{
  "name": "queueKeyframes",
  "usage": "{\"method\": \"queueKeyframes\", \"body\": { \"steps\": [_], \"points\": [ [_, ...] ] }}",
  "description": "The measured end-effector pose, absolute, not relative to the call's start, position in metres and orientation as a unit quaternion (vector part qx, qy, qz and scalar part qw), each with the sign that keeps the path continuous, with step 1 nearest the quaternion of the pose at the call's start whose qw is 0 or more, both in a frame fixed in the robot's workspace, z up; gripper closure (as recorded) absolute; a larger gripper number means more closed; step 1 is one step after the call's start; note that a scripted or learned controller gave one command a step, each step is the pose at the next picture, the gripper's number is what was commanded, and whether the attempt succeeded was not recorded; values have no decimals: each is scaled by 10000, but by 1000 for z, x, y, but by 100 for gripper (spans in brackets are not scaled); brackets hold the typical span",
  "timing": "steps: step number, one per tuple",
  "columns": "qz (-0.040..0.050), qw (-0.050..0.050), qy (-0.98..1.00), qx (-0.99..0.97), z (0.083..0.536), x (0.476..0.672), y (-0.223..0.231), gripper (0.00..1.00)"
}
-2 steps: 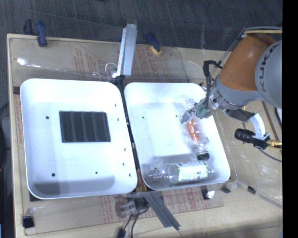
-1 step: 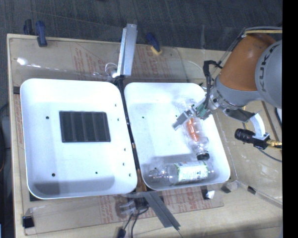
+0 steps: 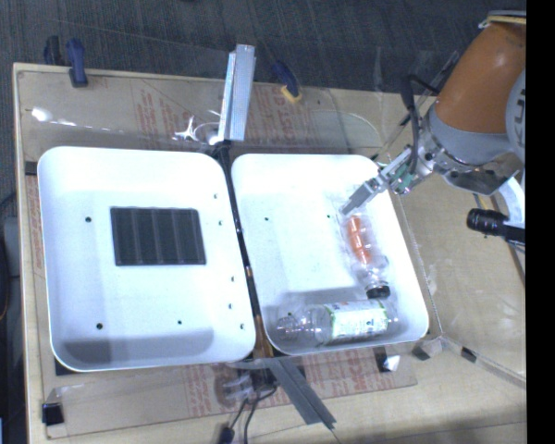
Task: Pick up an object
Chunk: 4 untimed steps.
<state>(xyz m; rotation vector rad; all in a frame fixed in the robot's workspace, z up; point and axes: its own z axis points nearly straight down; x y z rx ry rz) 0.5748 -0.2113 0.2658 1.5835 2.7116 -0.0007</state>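
A wooden bench (image 3: 65, 100) is seen from above, and on it two shallow white bins are set side by side, their inner edges touching. The left bin (image 3: 74, 294) is smooth, with rounded corners, and a dark ribbed rectangular panel (image 3: 157, 236) lies flat in its middle. In the right bin (image 3: 287, 211) two clear plastic bottles are held. The larger bottle (image 3: 338, 323), with a pale label, is laid on its side along the bin's near wall. The smaller bottle (image 3: 362, 246), with orange contents and a dark cap, is laid along the right wall, its cap end close to the larger one. The grey arm with its orange band (image 3: 476, 72) is reached in from the right. The gripper (image 3: 351, 202) is positioned just above the far end of the smaller bottle; whether that bottle is touched cannot be told, and whether the fingers are spread or pressed together cannot be told.
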Motion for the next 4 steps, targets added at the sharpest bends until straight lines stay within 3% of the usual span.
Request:
{"method": "queueKeyframes", "body": {
  "steps": [2, 3, 4],
  "points": [
    [0, -15, 8992, 4376, 201, 604, -208, 0],
    [-6, -8, 8982, 4396, 159, 603, -208, 0],
    [-5, -19, 8962, 4437, 169, 593, -208, 0]
  ]
}}
